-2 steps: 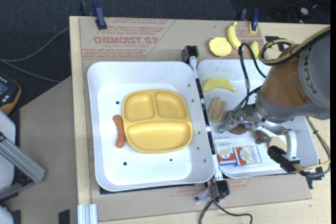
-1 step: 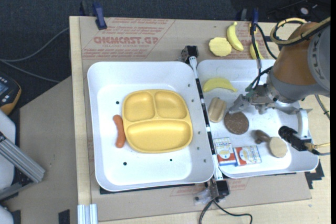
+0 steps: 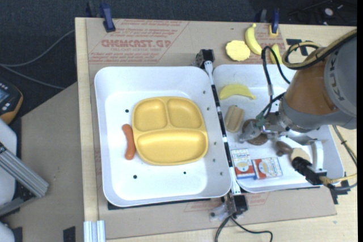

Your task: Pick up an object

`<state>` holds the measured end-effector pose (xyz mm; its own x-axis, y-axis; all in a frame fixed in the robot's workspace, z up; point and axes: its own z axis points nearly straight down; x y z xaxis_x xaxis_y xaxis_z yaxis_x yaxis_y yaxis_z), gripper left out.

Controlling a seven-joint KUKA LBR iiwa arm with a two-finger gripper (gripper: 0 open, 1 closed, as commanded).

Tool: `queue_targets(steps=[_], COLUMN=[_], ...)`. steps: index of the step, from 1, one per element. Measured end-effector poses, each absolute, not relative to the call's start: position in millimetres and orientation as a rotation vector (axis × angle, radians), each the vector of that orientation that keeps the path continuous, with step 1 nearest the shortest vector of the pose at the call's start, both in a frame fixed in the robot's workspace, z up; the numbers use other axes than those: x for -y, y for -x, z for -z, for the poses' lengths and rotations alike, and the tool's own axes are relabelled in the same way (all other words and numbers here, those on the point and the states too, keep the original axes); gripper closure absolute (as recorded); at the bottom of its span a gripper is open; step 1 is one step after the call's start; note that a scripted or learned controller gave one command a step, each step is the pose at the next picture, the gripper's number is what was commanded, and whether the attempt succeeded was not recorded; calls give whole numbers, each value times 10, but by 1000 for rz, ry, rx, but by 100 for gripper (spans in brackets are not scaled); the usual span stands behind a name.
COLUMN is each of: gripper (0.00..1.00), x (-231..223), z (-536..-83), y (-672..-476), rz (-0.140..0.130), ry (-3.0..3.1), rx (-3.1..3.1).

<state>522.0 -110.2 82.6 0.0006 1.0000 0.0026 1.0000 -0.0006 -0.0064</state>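
Gripper: your gripper sits low in the right bin; finger state, you cannot tell.
Progress: nothing visibly lifted; the grasp looks undone.

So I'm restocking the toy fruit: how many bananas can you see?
2. One banana lies on the bench behind the right bin; the other banana lies in that bin's far left. The arm may hide more.

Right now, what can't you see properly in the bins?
- Gripper: in the camera view, the arm covers it, so open or shut is unclear.
- Brown thing behind the arm: partly covered, can't name it.
- Card: print too small to read.
- Right bin: the arm hides much of its floor.
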Motion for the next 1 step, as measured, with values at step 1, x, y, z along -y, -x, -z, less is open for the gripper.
queue_targets(steps=[1], gripper=[0], x=[1170], z=[-848], y=[-5689], rz=[3], ry=[2223], rx=[2226])
